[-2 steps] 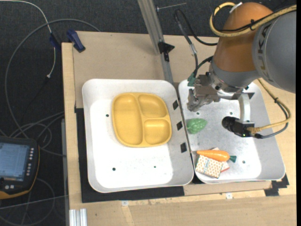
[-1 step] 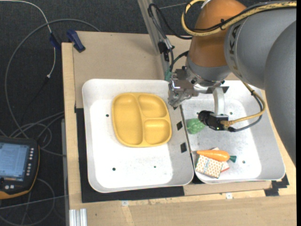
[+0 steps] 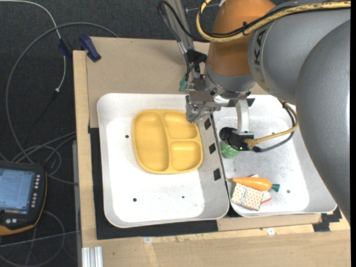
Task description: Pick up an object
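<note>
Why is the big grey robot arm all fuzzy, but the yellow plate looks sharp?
In the camera view, the arm sits close to the lens, so it blurs; the yellow divided plate lies in focus, evenly lit, with a soft shine and hardly any shadow.

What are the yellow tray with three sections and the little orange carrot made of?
The yellow tray with three sections looks like moulded plastic: one even colour, rounded edges, soft matt sheen. The little orange carrot with its green tip is probably a plastic toy, smooth and evenly coloured, though it is too small to be sure.
</note>
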